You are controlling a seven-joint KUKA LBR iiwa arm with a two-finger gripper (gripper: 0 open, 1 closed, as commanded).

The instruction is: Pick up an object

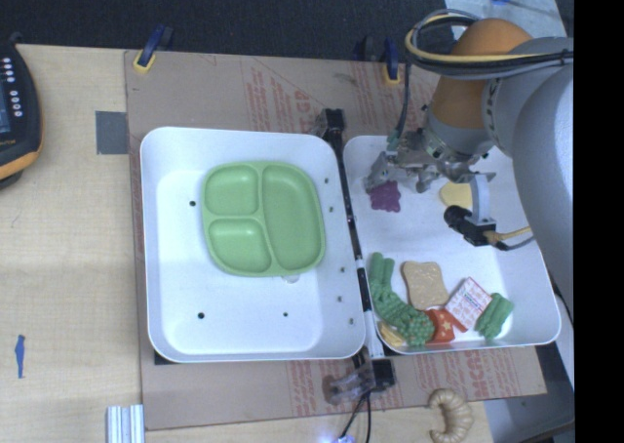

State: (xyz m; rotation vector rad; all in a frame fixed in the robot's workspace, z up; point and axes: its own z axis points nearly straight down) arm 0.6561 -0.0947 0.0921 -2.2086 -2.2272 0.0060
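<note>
My gripper (pixel 402 178) hangs low over the far-left part of the right bin (pixel 531 270). Its two grey fingers (pixel 379 175) stand spread, open, with nothing between them. A purple bunch of grapes (pixel 387 197) lies on the bin floor just in front of the left finger. A yellow piece (pixel 453 193) lies to the gripper's right. Along the bin's near side sit a bread slice (pixel 425 283), a green pod (pixel 378 278), broccoli (pixel 406 320), a red piece (pixel 441 327), a red-and-white packet (pixel 469 302) and a green vegetable (pixel 495 314).
The left bin (pixel 171 265) holds a green divided plate (pixel 263 219). The grey arm with its orange band (pixel 487 41) covers the right bin's far-right corner. A tan croissant-like toy (pixel 450 414) lies on the bench in front of the bins. A control pendant (pixel 15 109) rests at far left.
</note>
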